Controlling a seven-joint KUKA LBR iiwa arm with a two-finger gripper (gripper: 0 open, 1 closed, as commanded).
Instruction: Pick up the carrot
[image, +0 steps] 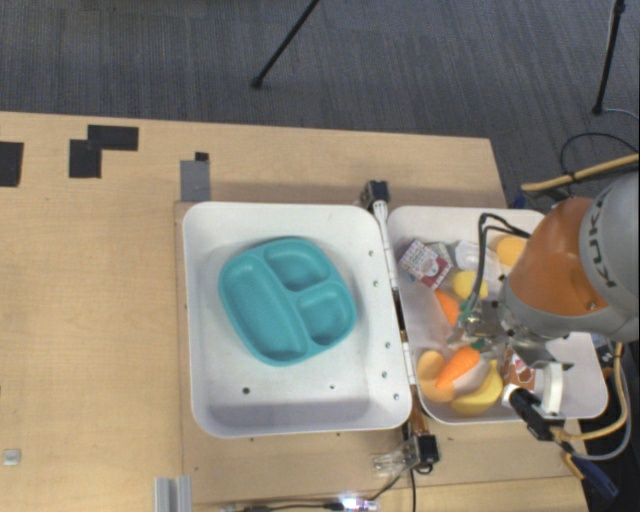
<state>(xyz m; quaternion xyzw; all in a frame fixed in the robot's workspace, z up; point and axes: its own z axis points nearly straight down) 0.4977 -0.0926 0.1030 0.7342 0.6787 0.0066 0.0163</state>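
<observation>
The carrot (458, 367) is a short orange piece lying at a slant near the front of the right bin (590, 395), among yellow toy foods. My gripper (483, 334) hangs low just above and to the right of the carrot's upper end, under the grey and orange wrist (560, 270). The wrist and its cables hide much of the gripper, and I cannot make out whether it touches the carrot.
Around the carrot lie a yellow piece (481, 393), an orange-yellow fruit (430, 364), a thin orange piece (446, 305), a lemon (464, 285) and a pink-and-white packet (423, 262). The left bin (215, 400) holds a teal divided plate (288, 298).
</observation>
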